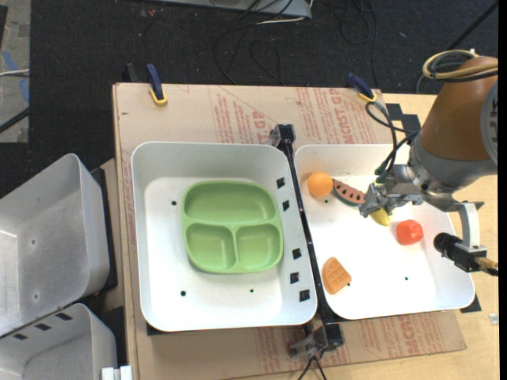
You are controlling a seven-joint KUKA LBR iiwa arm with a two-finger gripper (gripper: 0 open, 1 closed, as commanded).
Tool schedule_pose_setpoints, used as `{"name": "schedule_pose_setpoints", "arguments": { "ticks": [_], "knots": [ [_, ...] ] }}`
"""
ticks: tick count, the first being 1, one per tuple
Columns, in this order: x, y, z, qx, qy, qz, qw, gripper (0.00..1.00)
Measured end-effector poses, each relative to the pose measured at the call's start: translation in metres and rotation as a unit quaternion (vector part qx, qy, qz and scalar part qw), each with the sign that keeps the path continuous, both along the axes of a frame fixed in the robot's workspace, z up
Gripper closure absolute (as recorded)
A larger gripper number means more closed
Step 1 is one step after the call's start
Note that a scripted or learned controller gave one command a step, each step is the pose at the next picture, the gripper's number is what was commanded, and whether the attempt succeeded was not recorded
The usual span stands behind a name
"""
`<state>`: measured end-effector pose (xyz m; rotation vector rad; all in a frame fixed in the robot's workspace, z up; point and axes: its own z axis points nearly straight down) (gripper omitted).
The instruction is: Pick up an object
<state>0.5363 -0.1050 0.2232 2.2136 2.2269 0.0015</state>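
- Brown board covers the tabletop [206,109], carrying two white bins; the left bin [150,236] holds a green divided tray [233,226].
- Down in the right bin [444,291], the end effector [380,204] sits over a small yellow object [383,217]; whether it grips it I cannot tell.
- Just right lies a red piece [409,232]; an orange ball [319,184] and a striped slice [347,192] lie to its left.
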Motion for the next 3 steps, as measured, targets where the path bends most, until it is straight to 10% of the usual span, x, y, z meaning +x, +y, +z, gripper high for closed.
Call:
{"name": "schedule_pose_setpoints", "arguments": {
  "ticks": [3],
  "knots": [
    [0.05,0.135,0.018,0.0004,0.0,0.0,1.0,1.0]
  ]
}}
